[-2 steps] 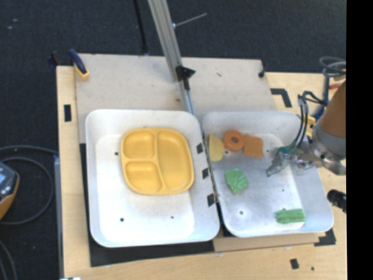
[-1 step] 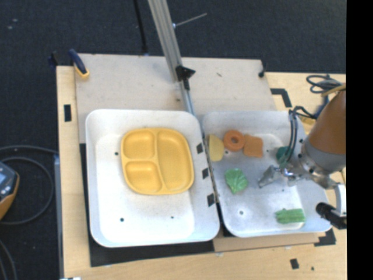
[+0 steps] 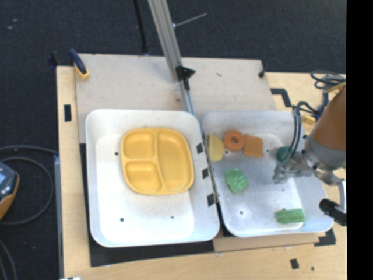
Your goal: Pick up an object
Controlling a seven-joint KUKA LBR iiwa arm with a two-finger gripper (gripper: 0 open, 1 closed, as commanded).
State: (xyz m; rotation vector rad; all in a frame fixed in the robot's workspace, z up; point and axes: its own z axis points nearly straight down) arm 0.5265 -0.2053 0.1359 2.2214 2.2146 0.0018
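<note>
In the right bin (image 3: 256, 229) lay several small things. A bright green crumpled lump (image 3: 236, 180) sat left of centre, well apart from the walls. A flat green block (image 3: 289, 216) lay near the bin's near edge, toward the right corner. Along the far part ran a row: a pale yellow piece (image 3: 216, 147) just beside the left wall, an orange ring (image 3: 234, 140) touching or overlapping it, and a tan-orange block (image 3: 253, 146) just right of the ring. A small teal thing (image 3: 283, 153) sat farther right, close to the gripper.

Bare white floor lay open in the middle of the right bin, between the lump, the green block and the far row. The left bin (image 3: 105, 214) held a yellow tray (image 3: 157, 160) with three compartments, set toward its far side, with bare floor on the near side. The two bins touched along their shared edge. A metal pole (image 3: 166, 34) slanted in from the far side to that seam.

The gripper (image 3: 285, 174) hung over the right part of the right bin, just near of the teal thing, the grey arm (image 3: 329, 133) reaching in from the right. Whether its fingers were apart or together could not be told, and nothing was seen between them.
</note>
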